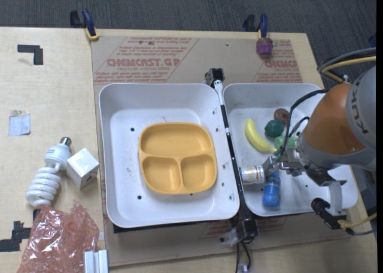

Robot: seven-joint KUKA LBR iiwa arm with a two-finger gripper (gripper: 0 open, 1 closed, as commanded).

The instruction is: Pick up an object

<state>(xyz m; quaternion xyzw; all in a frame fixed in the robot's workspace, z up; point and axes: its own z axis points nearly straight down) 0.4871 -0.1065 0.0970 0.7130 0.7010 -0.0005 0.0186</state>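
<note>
From above, the right white bin (pixel 335 206) holds the arm's gripper (pixel 281 163), which hangs low at about 9 o'clock from the orange-banded wrist, directly over a cluster of small items. Just below it, at 6 o'clock, lies a blue plastic bottle-shaped object (pixel 271 194); at 8 o'clock, touching or nearly touching that, is a small metal can with a pale label (pixel 252 174). A yellow plastic banana (pixel 256 136) lies at 11 o'clock from the gripper, with a dark green rounded object (pixel 274 128) and a brown round one (pixel 281 114) just beyond it.

Whether the tool is released or clenched cannot be told from here; the wrist hides that part.

The likeliest target seems to be the blue object, since it sits closest beneath the tool. It looks smooth, rounded and lying on its side, so it would probably roll or squirt away under an off-centre pinch. A good attempt would centre across its narrow width, keep clear of the can beside it, and descend fully before closing.

In the left white bin (pixel 119 146) rests 1 yellow plastic tray with 3 compartments (pixel 178 158).
</note>
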